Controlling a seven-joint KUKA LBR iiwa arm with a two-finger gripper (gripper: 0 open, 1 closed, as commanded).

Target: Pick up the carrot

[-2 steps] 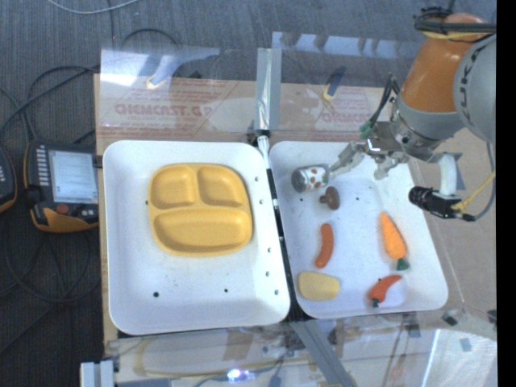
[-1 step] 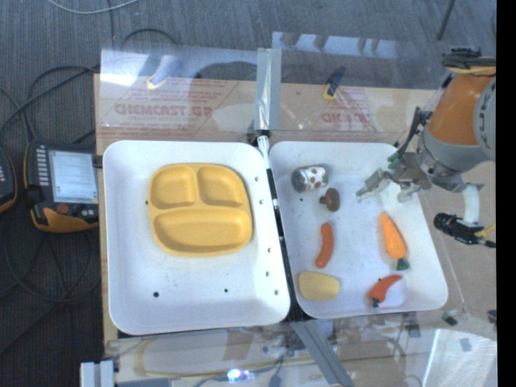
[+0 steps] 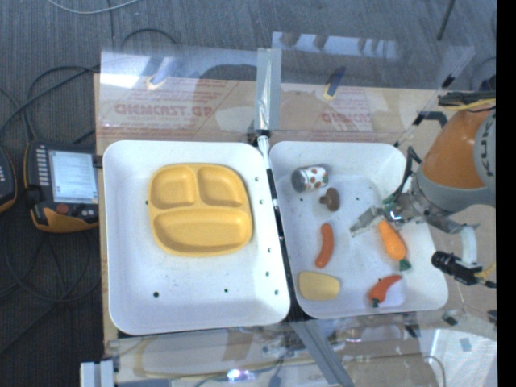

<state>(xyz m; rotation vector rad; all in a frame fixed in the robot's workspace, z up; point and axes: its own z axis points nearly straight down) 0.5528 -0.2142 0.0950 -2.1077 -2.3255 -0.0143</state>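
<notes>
The carrot, orange with a green stub at its near end, lies in the right bin close to that bin's right wall. My gripper hangs low over the bin, just left of and above the carrot's far tip, and seems to touch or nearly touch it. The grey wrist with its orange band stands over the bin's right edge. The carrot rests on the bin floor.
The right bin also holds a small tin, a brown lump, a red sausage, a yellow piece and a red-orange pepper. A yellow divided plate sits in the left bin.
</notes>
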